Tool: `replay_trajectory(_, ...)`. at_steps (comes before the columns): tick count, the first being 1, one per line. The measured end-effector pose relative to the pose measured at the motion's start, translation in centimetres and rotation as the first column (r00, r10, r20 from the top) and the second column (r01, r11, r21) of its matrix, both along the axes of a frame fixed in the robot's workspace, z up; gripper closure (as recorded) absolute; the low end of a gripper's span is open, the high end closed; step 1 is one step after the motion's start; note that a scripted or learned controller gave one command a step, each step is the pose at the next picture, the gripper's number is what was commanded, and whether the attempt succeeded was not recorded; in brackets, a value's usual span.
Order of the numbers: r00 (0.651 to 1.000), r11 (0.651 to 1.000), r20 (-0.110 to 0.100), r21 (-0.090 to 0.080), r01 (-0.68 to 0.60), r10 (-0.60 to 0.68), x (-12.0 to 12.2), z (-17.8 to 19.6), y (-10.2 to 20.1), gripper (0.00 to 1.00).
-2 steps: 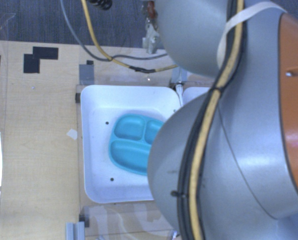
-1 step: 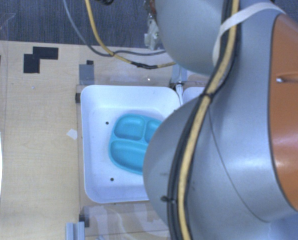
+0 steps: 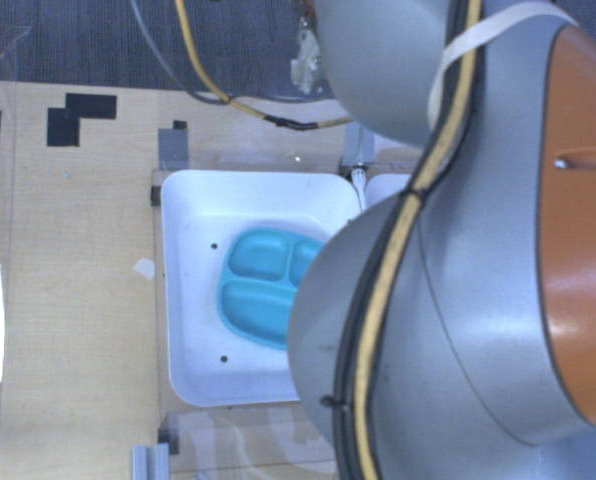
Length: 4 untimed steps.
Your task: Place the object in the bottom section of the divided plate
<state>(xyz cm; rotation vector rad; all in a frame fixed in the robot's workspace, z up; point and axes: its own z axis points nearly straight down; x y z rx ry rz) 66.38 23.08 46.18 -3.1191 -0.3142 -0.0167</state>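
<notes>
Pale wood bench (image 3: 68,298) stretched out below me, with black tape marks (image 3: 78,118) near its far edge and dark carpet (image 3: 68,18) beyond. On it sat the left white bin (image 3: 193,268), and inside that lay the blue divided plate (image 3: 263,288), partly hidden behind my own grey arm (image 3: 428,298). My arm's bulk, with its orange band (image 3: 578,218), covered most of the right side, so I could not tell what state my gripper was in or whether it had hold of anything. Where the object lay, I could not tell either.
</notes>
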Motion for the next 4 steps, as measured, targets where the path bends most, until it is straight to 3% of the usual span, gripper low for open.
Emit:
replay_trajectory(1,0.999,0.999,-0.009,-0.008,-0.054,0.054,-0.8,-25.8,-0.1,1.00)
replay_trajectory(2,0.998,0.998,-0.007,-0.007,-0.055,0.055,-0.7,-25.7,0.0,0.00)
replay_trajectory(3,0.989,0.989,-0.008,-0.007,-0.148,0.148,-3.6,-36.7,0.5,0.00)
replay_trajectory(4,0.966,0.966,-0.007,-0.007,-0.260,0.260,-4.1,-36.9,0.6,0.00)
